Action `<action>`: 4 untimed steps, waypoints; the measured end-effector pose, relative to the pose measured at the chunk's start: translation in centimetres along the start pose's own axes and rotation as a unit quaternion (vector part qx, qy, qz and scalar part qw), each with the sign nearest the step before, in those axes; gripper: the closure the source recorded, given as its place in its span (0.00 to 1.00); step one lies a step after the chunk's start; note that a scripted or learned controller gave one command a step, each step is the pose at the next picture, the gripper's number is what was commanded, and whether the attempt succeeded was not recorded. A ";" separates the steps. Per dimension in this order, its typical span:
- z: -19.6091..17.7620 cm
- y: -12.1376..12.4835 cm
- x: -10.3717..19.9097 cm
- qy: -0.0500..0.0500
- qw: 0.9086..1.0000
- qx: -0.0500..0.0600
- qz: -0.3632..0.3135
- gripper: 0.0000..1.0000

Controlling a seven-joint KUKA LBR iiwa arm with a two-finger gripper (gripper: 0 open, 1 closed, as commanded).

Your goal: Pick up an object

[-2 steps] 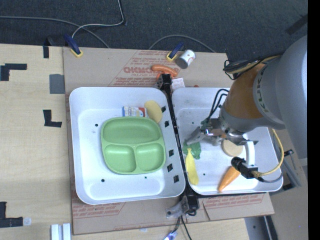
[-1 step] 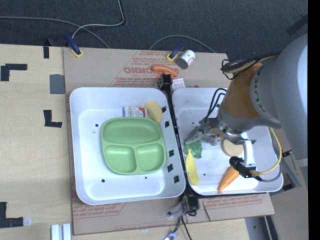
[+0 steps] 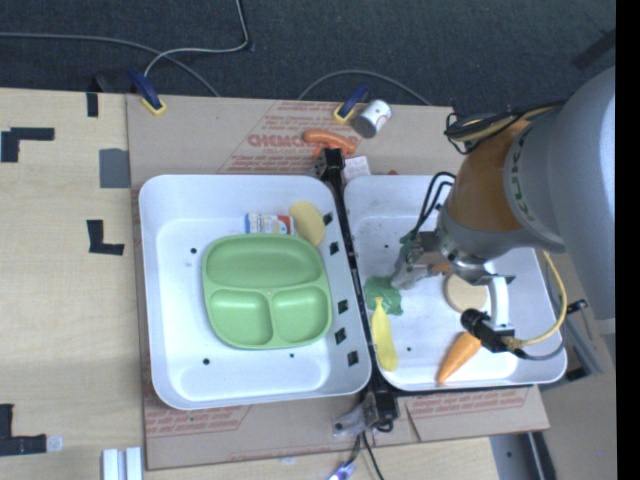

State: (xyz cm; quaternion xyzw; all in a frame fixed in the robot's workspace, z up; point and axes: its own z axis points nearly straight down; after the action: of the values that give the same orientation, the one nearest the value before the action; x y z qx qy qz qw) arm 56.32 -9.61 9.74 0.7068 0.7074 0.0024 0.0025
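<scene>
My arm: My grey arm (image 3: 560,178) with the orange band comes in from the right and bends down into the right bin (image 3: 520,373).
My gripper: My gripper (image 3: 410,268) is low in the right bin, near its left side, just above a green toy. I cannot tell how it is set.
Green toy: The small green thing (image 3: 383,296) lies on the bin floor, just below my gripper.
Yellow toy: A long yellow thing (image 3: 383,336) lies right under the green toy, by the left wall.
Carrot: An orange carrot (image 3: 457,357) lies near the front of the right bin.
Left bin: The left bin (image 3: 175,368) holds a green plate (image 3: 267,291) with three parts. A yellow toy (image 3: 309,222) and a little box (image 3: 268,224) sit behind the plate.
</scene>
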 end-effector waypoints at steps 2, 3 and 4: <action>1.2 4.4 -0.1 0.000 1.000 0.002 0.000 0.00; 1.0 0.5 -0.5 -0.001 1.000 0.003 0.000 0.00; 1.1 2.9 -0.6 0.000 1.000 0.002 0.000 0.00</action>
State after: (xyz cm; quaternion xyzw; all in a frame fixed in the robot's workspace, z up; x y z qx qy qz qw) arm 59.23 -10.24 8.63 0.7067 0.7075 0.0007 0.0012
